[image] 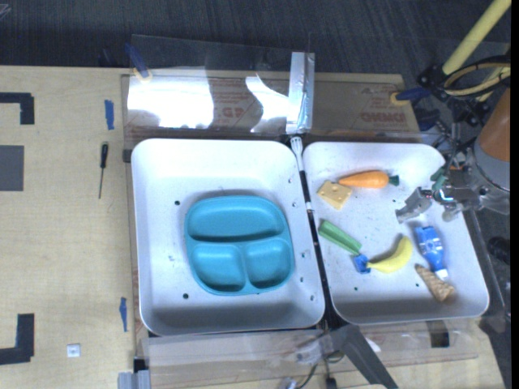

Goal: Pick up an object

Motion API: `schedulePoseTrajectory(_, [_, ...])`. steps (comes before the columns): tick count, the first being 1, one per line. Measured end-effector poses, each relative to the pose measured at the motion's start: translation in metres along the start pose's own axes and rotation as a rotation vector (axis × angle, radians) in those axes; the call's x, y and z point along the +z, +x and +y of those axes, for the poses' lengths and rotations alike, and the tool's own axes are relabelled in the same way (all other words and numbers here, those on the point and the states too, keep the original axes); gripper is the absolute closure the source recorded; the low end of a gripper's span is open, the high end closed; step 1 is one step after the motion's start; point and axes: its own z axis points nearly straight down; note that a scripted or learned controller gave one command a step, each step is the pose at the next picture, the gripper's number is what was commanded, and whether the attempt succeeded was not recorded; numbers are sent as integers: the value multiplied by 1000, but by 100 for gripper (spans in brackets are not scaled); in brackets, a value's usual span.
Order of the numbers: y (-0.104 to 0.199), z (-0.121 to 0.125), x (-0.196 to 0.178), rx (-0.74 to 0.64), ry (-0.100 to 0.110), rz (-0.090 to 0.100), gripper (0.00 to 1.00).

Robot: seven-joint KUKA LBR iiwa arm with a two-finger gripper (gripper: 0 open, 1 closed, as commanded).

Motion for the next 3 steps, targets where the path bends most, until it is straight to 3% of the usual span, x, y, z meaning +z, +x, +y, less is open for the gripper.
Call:
schedulePoseTrajectory(1, [-4, -10, 102, -86, 3, 2, 0])
schedulePoseTrajectory(2, [8, -18, 120, 91, -6, 0, 0])
schedulePoseTrajectory(3, [7, -17, 109, 92, -11, -2, 100])
